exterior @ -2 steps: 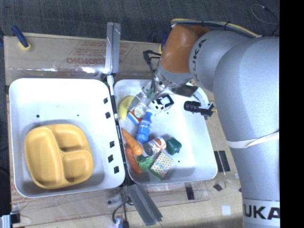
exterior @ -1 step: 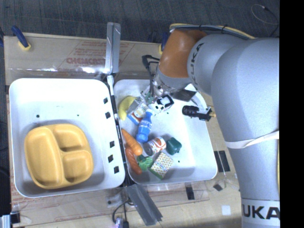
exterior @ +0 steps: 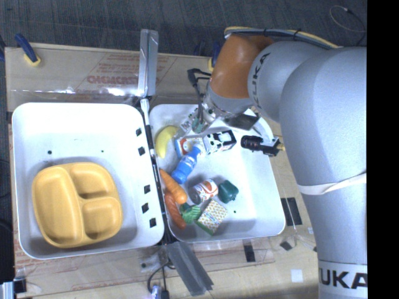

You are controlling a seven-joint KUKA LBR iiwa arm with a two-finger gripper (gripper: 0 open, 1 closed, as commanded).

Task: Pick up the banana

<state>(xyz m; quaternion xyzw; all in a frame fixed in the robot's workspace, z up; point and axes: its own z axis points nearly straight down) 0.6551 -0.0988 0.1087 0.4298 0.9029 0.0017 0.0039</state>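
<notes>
Where the arm (exterior: 324, 136) reads "UKA", banana (exterior: 164, 141) below tool (exterior: 198, 124)

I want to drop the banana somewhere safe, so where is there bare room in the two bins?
Left bin: bare floor along the far side, beyond the yellow tray. Right bin: a bare strip by its right wall, past the green block. Crowded: the right bin's left half, where banana, blue bottle and carrot bunch.

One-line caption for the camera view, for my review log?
KUKA arm's claw hovers at the right bin's far edge, near the banana lying among clutter; yellow tray sits in the left bin.
</notes>
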